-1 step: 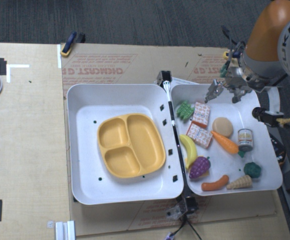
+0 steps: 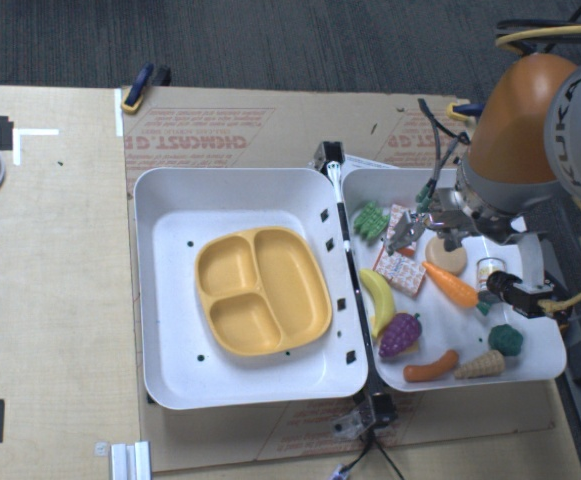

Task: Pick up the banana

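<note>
We record the desk (image 2: 50, 298) carrying two white bins side by side. The left bin (image 2: 160, 298) holds a yellow divided tray (image 2: 262, 290). The right bin (image 2: 542, 360) holds the small items, and the arm (image 2: 526, 118) reaches over its upper part.

The pincer (image 2: 407, 233) sits above a patterned box (image 2: 402, 264), just beside a green item (image 2: 370, 220). Its fingers look slightly apart with nothing between them.

The banana (image 2: 378, 300) lies against the right bin's left wall, lengthwise along it, near the pincer and below it in the view. Grapes (image 2: 400, 334) touch its lower end; the box sits just beside its upper end. A carrot (image 2: 452, 285) lies well to its right.

We judge the step in hand to be the approach. To do it well, we advise moving over the banana's middle, clear of grapes and box, and turning the fingers to close across its narrow width. The wall leaves little room for the finger on that side, so a centred descent matters. We would lift only once the fruit is seen between the fingers.
</note>
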Motion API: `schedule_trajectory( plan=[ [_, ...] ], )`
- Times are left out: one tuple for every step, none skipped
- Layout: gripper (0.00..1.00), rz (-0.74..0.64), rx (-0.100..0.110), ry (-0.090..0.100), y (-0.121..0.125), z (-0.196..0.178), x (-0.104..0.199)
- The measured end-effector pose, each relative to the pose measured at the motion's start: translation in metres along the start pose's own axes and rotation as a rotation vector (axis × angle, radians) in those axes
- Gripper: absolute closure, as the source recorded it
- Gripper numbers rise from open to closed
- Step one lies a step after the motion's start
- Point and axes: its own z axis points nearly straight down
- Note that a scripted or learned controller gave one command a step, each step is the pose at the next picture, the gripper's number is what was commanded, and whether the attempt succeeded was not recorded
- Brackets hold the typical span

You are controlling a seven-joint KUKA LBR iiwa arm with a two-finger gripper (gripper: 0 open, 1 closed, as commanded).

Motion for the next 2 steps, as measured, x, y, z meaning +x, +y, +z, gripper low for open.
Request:
schedule_trajectory(
  plan=[
    [0.00,-0.106,0.001,0.001,-0.072,0.000,0.061],
    [0.00,-0.331,-0.002,0.000,-0.053,0.000,0.046]
  ],
)
